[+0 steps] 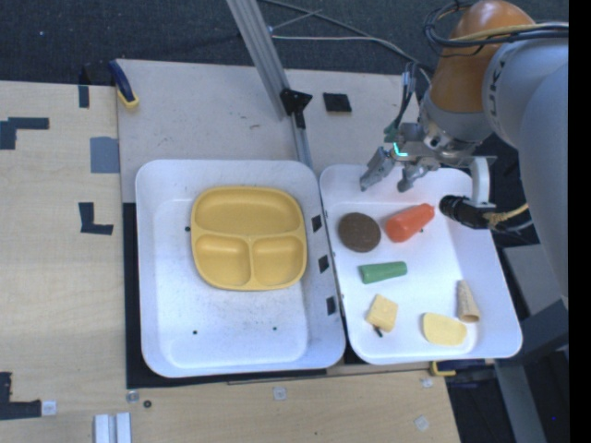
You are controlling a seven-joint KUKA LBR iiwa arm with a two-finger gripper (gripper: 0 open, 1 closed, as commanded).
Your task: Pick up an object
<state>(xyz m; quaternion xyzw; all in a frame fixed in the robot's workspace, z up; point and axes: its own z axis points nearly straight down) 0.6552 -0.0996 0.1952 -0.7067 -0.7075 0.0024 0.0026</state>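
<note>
Camera view, hand [390, 179] open, carrot [409, 221] just below

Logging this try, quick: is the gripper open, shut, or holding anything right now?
Gripper: open, holding nothing, hovering over the far end of the right bin, just beyond the brown round piece and the orange carrot.

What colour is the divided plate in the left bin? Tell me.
Yellow; the divided plate shows plainly in the camera view.
</note>
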